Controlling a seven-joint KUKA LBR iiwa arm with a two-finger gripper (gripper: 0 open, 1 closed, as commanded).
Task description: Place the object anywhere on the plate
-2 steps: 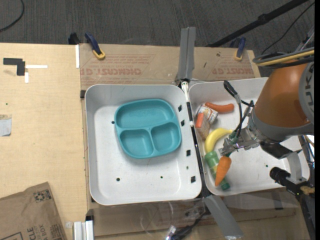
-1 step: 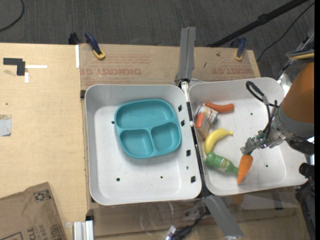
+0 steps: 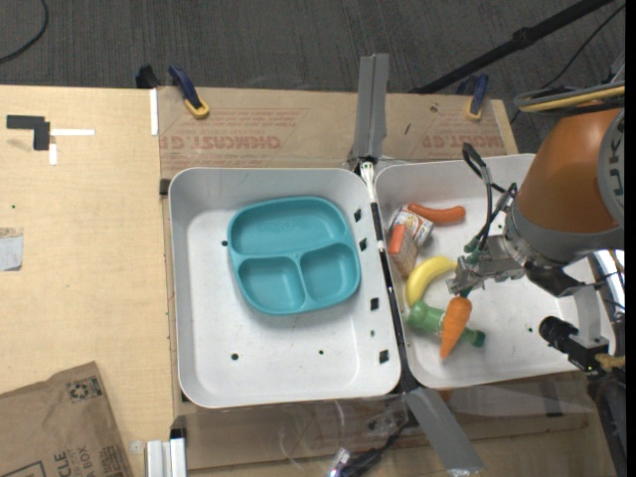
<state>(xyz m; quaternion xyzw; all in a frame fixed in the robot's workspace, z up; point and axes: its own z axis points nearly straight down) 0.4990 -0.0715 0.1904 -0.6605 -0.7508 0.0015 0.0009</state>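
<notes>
Looking down at a slant on the bench, the camera view takes in two shallow white bins set side by side, the left bin (image 3: 189,296) bearing a teal plate (image 3: 294,254) with three compartments, one long one along its far side and two smaller ones nearer the camera. The plate lies a little askew in the upper middle of its bin, and nothing rests on it. The right bin (image 3: 517,351) holds the toy food: an orange sausage (image 3: 437,213) lying near the far wall, a small packet with orange and white print (image 3: 407,235) just beside the divider, a yellow banana (image 3: 427,276) curving below the packet, a green bottle-like piece (image 3: 429,318) lying flat, and an orange carrot (image 3: 453,326) resting across that green piece, its tip pointing toward the near wall. The grey arm with its orange band (image 3: 566,177) reaches in from the right over this bin, and its gripper (image 3: 467,278) hangs just right of the banana and just above the carrot's top end. The gripper is small and dark against the arm, so whether it is open or closed cannot be told, and nothing can be made out within its grasp. A blue-handled clamp (image 3: 187,89) sits at the far edge of the bench.
</notes>
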